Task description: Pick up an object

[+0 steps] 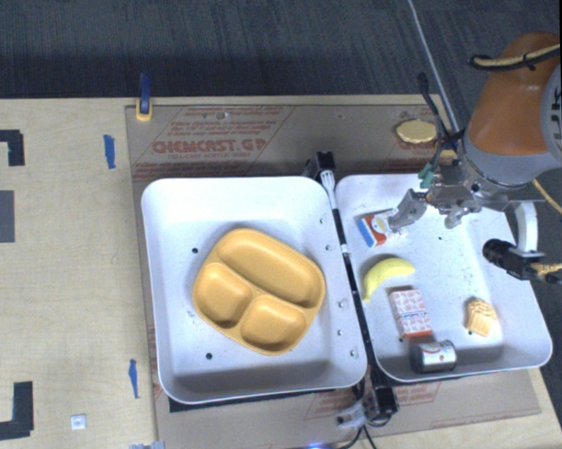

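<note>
The gripper [430,207] hangs over the far part of the right bin [534,344], its two fingers spread apart with nothing between them. One fingertip reaches toward a small white carton with red and blue print [374,227], which lies against the bin's far left wall; whether the finger touches it cannot be told. Taking the banana [387,275] as the landmark: the carton sits just beyond it, toward the far rim, and the gripper is beyond it and to the right. Just in front of the banana lies a red-and-white patterned box [410,312]. Nearer still, by the bin's front wall, rests a small dark can with a red-and-white label [434,355]. To the right of the banana, well apart, is a small orange waffle-textured piece [481,316]. To the banana's left, across the divider, the left bin [161,223] holds a yellow three-compartment tray [257,290]. Both bins stand on the bench [63,300].
</note>
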`<state>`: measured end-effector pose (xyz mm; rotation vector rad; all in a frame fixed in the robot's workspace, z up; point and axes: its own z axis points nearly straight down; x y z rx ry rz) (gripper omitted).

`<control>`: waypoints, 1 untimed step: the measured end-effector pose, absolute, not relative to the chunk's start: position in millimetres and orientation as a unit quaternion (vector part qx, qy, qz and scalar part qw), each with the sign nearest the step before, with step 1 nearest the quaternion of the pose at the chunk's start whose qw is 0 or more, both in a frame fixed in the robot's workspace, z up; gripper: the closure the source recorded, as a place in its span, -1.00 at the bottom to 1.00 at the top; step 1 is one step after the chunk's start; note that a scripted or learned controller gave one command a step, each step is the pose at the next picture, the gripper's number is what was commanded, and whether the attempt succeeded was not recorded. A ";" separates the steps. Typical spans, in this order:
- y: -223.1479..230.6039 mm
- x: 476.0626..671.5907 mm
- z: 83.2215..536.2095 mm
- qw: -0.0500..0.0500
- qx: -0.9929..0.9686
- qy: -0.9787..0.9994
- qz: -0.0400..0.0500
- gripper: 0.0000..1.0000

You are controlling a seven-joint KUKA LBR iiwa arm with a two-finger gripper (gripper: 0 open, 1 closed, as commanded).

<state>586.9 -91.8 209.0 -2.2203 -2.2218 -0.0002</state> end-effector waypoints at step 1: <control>-109.8 531.6 86.0 -0.001 -0.707 -0.707 -0.001 -1.00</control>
